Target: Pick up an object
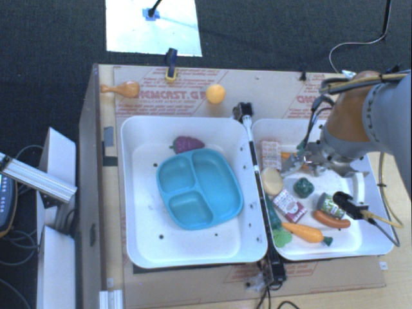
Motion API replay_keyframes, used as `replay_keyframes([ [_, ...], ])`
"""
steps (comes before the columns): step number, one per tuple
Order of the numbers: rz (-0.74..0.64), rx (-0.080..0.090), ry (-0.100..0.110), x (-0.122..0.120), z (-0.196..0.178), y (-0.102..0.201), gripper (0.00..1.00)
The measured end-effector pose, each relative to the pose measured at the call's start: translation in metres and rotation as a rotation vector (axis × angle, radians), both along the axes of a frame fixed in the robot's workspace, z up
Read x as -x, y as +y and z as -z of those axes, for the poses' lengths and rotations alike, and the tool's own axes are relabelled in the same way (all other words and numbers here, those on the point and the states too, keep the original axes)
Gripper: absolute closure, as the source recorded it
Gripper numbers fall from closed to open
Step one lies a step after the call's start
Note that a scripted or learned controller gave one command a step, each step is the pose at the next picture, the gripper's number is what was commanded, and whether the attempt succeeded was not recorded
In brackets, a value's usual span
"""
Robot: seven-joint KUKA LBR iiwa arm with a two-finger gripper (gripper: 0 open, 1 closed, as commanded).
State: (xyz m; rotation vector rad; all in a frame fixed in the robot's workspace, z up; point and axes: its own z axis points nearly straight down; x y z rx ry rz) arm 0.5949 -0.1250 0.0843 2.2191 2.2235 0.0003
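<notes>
Surface: a cardboard-topped bench (193, 89) on dark carpet carries two white bins side by side; a yellow ball (215, 94) and a wooden drumstick-shaped toy (122, 89) lie on the bare board, well beyond the arm's reach-in.
Arm: the grey arm with its orange band (351, 118) comes in from the right and hangs over the right bin (367, 246), where the loose items lie, so that is presumably where it means to pick.
Gripper: the gripper (308, 161) sits low over the bin's upper middle; whether it is spread or closed cannot be told, and nothing is visibly between its tips.
Candidates: a dark green lump (303, 187) lies just below the gripper, a pale potato-like piece (271, 181) to its left, a small red-and-white box (289, 205) further below; the carrot (302, 232) and sausage (332, 220) lie nearer the bin's front wall.
Left bin: the left bin (148, 237) holds a blue divided plate (196, 188) and a purple grape bunch (188, 144), well away from the gripper.
Judgement: the crowded cluster probably makes a clean single grasp awkward.
</notes>
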Motion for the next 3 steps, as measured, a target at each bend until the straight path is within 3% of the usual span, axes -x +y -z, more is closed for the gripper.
replay_keyframes([
  [1, 0.012, -0.002, 0.042, -0.065, 0.005, 0.025, 0.00],
  [2, 0.001, 0.001, 0.000, 0.003, 0.000, -0.014, 0.00],
  [3, -0.001, 0.000, 0.000, 0.033, 0.000, 0.020, 0.00],
])
